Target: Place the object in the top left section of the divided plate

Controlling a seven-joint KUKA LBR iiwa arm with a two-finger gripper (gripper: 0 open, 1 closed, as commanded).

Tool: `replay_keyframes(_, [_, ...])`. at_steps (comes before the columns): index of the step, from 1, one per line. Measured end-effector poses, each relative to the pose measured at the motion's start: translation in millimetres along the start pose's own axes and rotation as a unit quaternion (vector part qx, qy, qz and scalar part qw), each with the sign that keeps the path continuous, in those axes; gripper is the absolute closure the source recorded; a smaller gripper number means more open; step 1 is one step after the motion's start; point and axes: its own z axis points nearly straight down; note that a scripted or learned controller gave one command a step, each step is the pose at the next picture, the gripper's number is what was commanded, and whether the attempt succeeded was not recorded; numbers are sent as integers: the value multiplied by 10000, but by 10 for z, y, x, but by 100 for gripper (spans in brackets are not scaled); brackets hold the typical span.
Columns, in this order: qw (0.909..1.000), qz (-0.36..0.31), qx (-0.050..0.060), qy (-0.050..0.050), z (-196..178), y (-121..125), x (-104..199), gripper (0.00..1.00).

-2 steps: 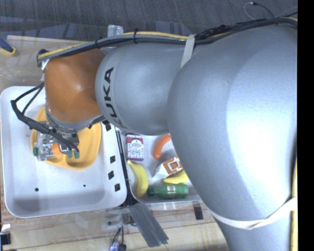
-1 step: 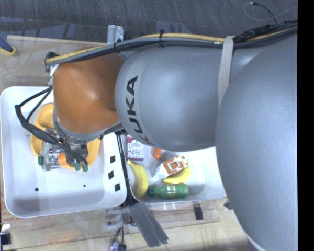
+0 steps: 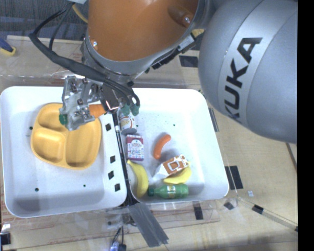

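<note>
Camera view shows you the gripper (image 3: pixel 76 107), its grasp unreadable, over the yellow divided plate (image 3: pixel 52 145)'s upper-right part, the top-left section lying toward frame left.

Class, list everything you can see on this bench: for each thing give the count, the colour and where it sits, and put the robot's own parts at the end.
bins: two, white, side by side on the bench
divided plate: one, yellow, left bin
orange item: one, by the plate's upper right rim, beside the gripper; too hidden to identify
small bottle: one, white with a red label, right bin, near the divider
packet: one, red and white, right bin, below the small bottle
carrot-like piece: one, orange, middle of right bin
bananas: two, yellow, lower right bin
carton: one, orange and white, lower right bin
green bottle: one, lying along right bin's lower edge
gripper: one, metal, over the plate's upper part
arm: one, grey with orange band, upper right
</note>
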Motion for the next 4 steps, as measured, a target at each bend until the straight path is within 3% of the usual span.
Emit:
replay_keyframes(1, [9965,-839,-2,25,1817,57,-144,100])
replay_keyframes(2, [9853,-1706,-7,29,2655,89,-36,100])
replay_keyframes(3, [9371,-3490,-7,2,2081,107,27,100])
replay_keyframes(4, [8618,-5072,-32,23,3514,49,145,100])
